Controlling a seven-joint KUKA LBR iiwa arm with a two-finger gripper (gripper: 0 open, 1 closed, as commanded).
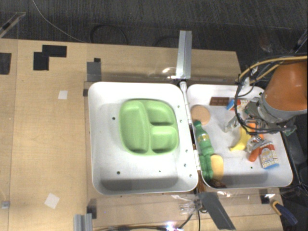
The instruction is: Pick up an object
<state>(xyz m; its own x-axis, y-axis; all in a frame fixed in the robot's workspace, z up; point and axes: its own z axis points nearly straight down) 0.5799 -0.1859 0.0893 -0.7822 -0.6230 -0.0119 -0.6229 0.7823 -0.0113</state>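
Note:
My gripper (239, 123) hangs low over the right bin (284, 179), below the grey wrist and its orange band. It is just above a yellow banana-like piece (239, 142) in the middle of the bin, and whether they touch is unclear. Cables and the wrist hide the gripper's tip. To the right of the banana lies an orange and white tube (265, 156). A tan round object (200, 114) and a brown bar (219, 100) lie at the far side of the bin. Along the left wall lie a green bottle (205, 147) and a yellow item (217, 165).
The left bin (103, 177) holds a green divided plate (147, 126). A metal post (184, 57) stands behind the seam between the bins. The wooden bench (43, 143) extends to the left. Yellow and black cables loop over the arm at the right.

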